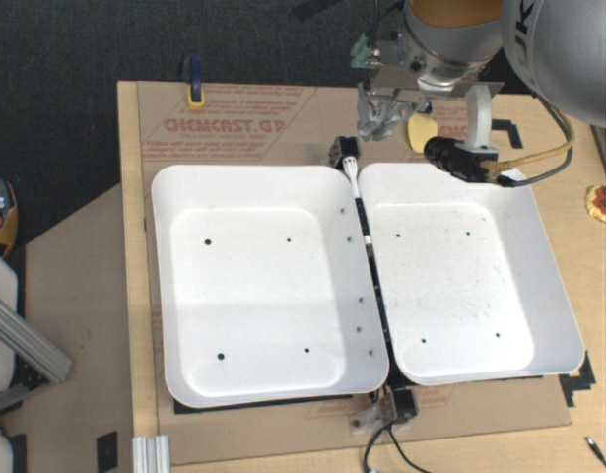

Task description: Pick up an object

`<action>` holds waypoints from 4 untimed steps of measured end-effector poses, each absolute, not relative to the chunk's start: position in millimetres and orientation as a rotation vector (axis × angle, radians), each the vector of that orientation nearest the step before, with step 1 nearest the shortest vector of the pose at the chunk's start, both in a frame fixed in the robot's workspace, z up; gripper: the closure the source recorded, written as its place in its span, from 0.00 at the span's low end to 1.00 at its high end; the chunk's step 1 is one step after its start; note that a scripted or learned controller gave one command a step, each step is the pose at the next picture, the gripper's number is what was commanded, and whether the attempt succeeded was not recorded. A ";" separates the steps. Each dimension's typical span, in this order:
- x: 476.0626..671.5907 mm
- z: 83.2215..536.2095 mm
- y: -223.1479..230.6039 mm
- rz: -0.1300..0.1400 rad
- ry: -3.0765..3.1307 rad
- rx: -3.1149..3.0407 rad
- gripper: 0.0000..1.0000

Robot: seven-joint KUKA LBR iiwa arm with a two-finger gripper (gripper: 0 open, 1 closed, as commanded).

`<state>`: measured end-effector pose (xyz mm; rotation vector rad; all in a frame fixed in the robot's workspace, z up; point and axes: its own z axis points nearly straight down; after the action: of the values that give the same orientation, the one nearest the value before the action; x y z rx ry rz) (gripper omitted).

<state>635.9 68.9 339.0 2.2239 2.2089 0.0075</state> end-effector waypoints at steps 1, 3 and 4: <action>667.0 268.4 109.9 -0.004 2.226 2.221 1.00; 666.8 355.9 -54.7 0.004 2.206 2.224 1.00; 666.2 287.0 -26.7 -0.004 2.225 2.223 1.00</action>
<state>666.2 -26.7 287.0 2.2226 2.2249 -0.0043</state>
